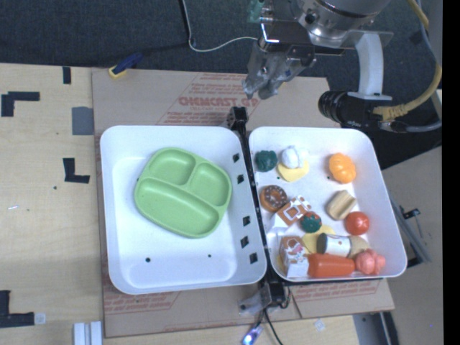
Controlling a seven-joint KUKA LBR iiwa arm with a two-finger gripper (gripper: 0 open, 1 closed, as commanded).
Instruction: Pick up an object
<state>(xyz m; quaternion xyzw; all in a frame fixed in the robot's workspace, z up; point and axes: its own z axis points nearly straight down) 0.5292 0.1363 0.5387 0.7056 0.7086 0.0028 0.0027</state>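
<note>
Two bins sit side by side on the bench, and the sorting is plain: the left bin (122, 264) carries just a green tray (184, 190) lying flat toward its far side, while the right bin (384, 192) is packed with toy food, so that's the source and the pick has to come from there. Up top, the gripper (264, 85) hangs above the bench beyond the far edge of both bins, about over the seam between them, and I see nothing between its fingers; whether they're spread or closed I cannot tell from this slant. It's well clear of the food, so my read is the reach hasn't begun. Candidates now: a green piece (265, 160) and a white-and-yellow one (292, 162) at the right bin's far-left corner, an orange fruit (342, 167) lying apart near the far-right side, a red ball (356, 223) by the right wall. Along the near edge a long orange carrot (330, 266) is jammed among neighbours, pink piece (369, 261) touching its end. Smooth, rounded, glossy shapes, likely slippery; the orange fruit, with room around it, looks the easiest grab.
</note>
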